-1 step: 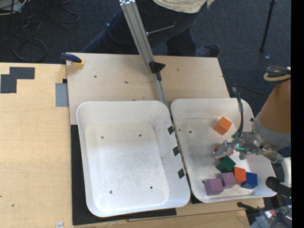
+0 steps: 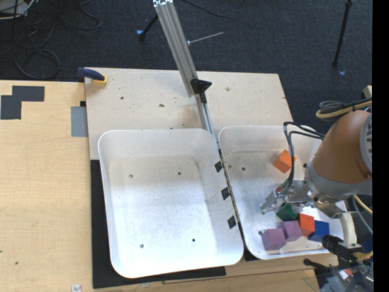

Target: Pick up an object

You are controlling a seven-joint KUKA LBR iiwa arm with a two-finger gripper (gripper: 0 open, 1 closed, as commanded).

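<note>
The hand (image 2: 275, 201) hangs low in the right bin (image 2: 255, 163) — whether it is spread or pinching cannot be told. Just beside it lie a green block (image 2: 285, 212), purple blocks (image 2: 281, 234) and red and blue ones; an orange block (image 2: 282, 161) sits apart.

Before you on the counter (image 2: 152, 102): two white bins, left (image 2: 121, 163) and right (image 2: 243, 157). The right one holds two orange blocks (image 2: 282, 161) (image 2: 307, 222), two purple (image 2: 273, 238) (image 2: 292, 230), one green (image 2: 285, 212), one blue (image 2: 321, 229).
</note>
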